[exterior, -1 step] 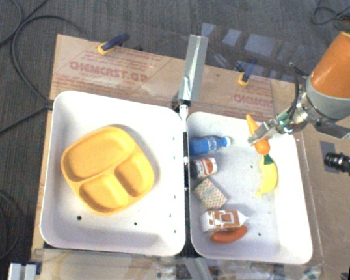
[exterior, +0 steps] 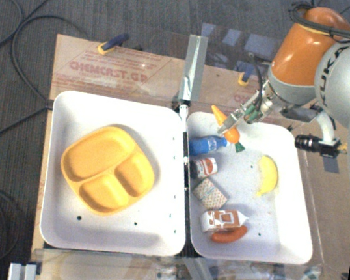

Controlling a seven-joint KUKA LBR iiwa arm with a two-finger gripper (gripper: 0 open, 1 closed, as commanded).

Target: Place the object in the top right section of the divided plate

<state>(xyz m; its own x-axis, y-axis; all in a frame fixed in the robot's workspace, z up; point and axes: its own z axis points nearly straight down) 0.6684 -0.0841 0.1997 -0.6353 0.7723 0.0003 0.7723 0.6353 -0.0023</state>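
Now for the camera view. Looking first for the carrot (exterior: pixel 221 116): well off to the right of the divided plate (exterior: pixel 108 169), over in the other bin (exterior: pixel 277 241), up by the corner farthest back. Lying slanted, orange pointy end up and back, green leafy end lower and farther from the plate. Right across its middle, the gripper (exterior: pixel 232 127), reaching down from the arm (exterior: pixel 308 48) on the far side from the plate. Long side of the carrot crossed, not lined up with.

Touching the carrot, or just over it? Too small and blurry to say. Open or closed around it? Cannot tell that either, so not counted as held.

Between carrot and plate, a blue bottle (exterior: pixel 206 145), close under the carrot.

Probably next: a lift, then a long trip left to the plate. Plate turned a bit, so picking its top right part takes a guess; most likely the small dip (exterior: pixel 135 172) nearest the carrot.
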